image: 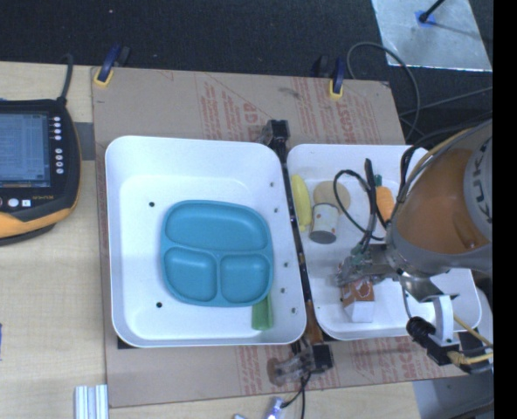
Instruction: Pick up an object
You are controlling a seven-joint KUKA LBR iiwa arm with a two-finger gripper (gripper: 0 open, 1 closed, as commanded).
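My gripper (360, 275) hangs low in the right bin (328, 326), near its front. Right beneath it lies a small brown and white block (360, 304), touching or almost touching the gripper's tip. Behind it in the same bin are a yellow banana-like piece (302, 201) along the left wall, a beige and grey cylinder (325, 217) and an orange piece (384, 202) partly hidden by the arm. The grey and orange arm (442, 203) covers the bin's right half.
The left bin (127, 234) holds a blue divided plate (217, 251) and a green block (262, 314) at its front right corner. A tablet controller (18, 168) lies on the bench at far left. Black cables loop above the gripper.
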